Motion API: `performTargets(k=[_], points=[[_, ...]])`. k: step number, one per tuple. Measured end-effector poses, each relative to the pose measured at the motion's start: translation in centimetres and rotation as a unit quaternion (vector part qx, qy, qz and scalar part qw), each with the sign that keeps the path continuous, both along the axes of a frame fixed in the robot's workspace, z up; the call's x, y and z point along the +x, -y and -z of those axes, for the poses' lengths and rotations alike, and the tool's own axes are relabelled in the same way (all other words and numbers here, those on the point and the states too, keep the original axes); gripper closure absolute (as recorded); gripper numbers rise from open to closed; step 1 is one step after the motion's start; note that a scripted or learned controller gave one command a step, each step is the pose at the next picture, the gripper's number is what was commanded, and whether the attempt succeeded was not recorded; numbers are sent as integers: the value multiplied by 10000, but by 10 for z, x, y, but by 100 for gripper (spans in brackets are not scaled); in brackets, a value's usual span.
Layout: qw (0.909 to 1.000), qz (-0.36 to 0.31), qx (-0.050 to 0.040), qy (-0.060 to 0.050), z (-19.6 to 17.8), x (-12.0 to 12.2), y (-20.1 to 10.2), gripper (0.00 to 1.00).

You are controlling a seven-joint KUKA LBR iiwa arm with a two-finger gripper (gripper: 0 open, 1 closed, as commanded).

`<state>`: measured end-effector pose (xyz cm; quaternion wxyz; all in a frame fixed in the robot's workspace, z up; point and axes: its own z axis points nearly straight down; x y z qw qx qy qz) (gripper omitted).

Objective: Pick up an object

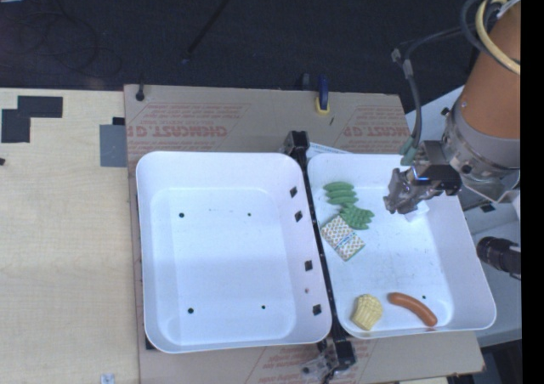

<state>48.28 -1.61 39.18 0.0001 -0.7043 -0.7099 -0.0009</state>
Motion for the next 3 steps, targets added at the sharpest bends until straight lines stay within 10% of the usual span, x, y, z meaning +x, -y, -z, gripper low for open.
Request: performTargets(k=[2,3], points=[[10000,9,-13,-32,-18,1,4,100],[10000,21,-5,-51,36,-8,-37,100]])
